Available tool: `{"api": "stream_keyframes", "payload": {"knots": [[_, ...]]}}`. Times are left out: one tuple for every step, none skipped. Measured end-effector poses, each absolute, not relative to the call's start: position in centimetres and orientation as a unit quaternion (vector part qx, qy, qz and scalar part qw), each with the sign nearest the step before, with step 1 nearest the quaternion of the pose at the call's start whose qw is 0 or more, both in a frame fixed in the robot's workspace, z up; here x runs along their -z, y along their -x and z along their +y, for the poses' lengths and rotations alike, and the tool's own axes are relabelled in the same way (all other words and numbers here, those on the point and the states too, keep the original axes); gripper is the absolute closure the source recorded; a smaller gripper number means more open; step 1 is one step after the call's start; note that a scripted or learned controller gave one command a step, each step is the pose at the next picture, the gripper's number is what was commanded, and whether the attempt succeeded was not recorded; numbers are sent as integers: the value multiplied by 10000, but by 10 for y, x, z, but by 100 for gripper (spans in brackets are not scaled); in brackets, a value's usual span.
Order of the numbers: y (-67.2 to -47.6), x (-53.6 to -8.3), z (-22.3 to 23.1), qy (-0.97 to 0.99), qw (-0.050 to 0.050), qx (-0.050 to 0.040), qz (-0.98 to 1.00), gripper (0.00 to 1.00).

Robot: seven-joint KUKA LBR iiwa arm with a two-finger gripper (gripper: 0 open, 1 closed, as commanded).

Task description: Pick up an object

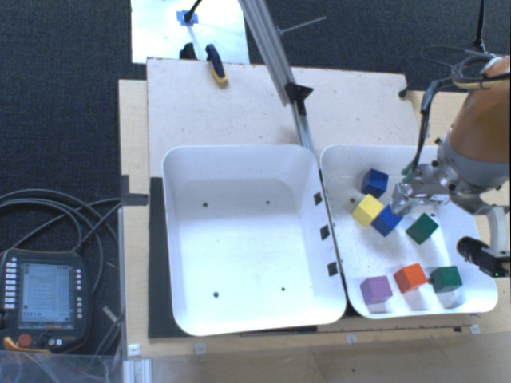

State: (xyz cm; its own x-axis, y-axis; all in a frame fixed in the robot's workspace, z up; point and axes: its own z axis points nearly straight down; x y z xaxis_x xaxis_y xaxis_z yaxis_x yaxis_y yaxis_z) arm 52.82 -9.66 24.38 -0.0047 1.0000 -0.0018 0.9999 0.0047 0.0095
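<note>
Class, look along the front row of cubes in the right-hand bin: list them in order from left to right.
purple cube → orange cube → dark green cube

My gripper [409,200] hangs over the right bin [339,166], just above a blue cube [386,220] beside a yellow cube [368,210].

Bright, even overhead light washes the two white bins [239,238] nearly to glare, with only soft grey shading along their inner walls. A shiny panel [188,18] at 12 o'clock reflects a hard bright patch. Focus is slightly soft throughout, and the dark carpet [56,78] at 9 o'clock looks grainy.
</note>
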Motion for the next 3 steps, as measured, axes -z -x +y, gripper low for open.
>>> {"api": "stream_keyframes", "payload": {"knots": [[-529,-247,-97,-7057,13,-7,7085,100],[-522,-257,-39,-7030,0,-18,7111,100],[-514,-263,12,-7030,-1,-16,7112,100]]}}
